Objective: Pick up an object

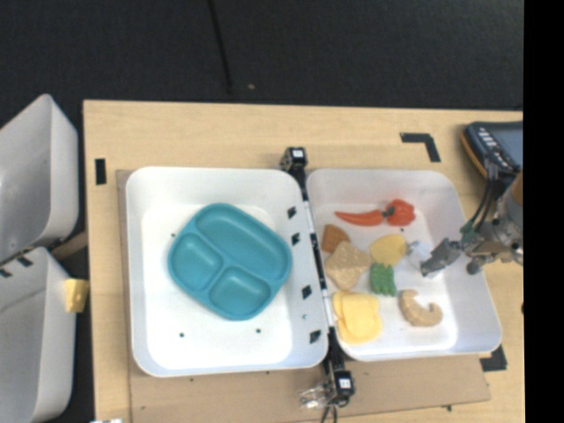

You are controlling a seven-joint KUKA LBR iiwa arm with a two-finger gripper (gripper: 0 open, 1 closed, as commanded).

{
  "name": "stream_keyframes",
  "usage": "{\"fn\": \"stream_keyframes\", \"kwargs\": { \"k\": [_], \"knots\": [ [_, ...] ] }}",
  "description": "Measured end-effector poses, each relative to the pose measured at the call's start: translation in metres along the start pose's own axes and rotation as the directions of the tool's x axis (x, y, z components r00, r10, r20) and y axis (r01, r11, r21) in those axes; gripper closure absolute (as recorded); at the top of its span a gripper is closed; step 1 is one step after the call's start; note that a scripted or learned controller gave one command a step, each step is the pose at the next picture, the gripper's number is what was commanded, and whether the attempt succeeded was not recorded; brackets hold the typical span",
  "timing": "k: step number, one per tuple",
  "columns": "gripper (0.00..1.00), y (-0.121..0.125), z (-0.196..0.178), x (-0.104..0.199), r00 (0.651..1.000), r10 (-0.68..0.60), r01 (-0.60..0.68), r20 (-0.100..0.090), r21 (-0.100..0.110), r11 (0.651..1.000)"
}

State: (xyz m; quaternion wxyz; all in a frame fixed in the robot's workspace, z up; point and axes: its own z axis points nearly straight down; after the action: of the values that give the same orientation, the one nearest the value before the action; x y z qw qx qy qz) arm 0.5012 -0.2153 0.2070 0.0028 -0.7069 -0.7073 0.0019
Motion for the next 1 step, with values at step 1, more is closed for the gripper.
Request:
{"fn": "stream_keyframes", "kwargs": {
  "k": [1],
  "knots": [
    [0.00,-0.0110,-0.0589,0.0720,1.000,-0.008,0.008,0.001,-0.012,1.000]
  ]
}}
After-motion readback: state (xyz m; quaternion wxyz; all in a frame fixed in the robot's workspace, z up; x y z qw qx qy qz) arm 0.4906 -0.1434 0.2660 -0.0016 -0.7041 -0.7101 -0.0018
